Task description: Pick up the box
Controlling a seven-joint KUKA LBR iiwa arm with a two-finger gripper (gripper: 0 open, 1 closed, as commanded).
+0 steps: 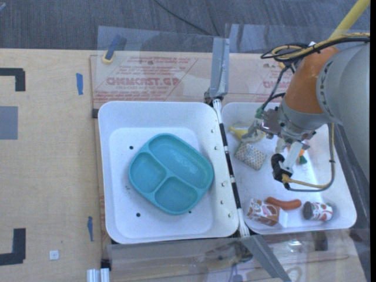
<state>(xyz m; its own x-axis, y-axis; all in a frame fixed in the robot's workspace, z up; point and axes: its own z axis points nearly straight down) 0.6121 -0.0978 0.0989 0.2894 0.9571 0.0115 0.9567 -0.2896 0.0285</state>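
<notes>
Box point(251, 155): small, pale, covered in a fine speckled pattern. It's seen lying tilted in the right bin point(258, 184), close to that bin's left wall and roughly halfway along it. The gripper point(257, 130) is seen just past it, toward the bin's far left corner, next to a yellow item point(237, 131). Whether it's clenched or released can't be told, tbh.

The bins are set on a pale wood bench point(47, 157) marked with bits of blue tape and black squares. A printed cardboard sheet point(147, 75) is laid along the far edge, and grey carpet point(70, 10) is seen beyond.

Counted:
- two bins
- one box
- one teal three-section plate point(170, 173) in the left bin point(111, 128)
- along the right bin's near edge: one reddish packet point(263, 211), one sausage point(284, 204), one small can point(317, 210)
</notes>
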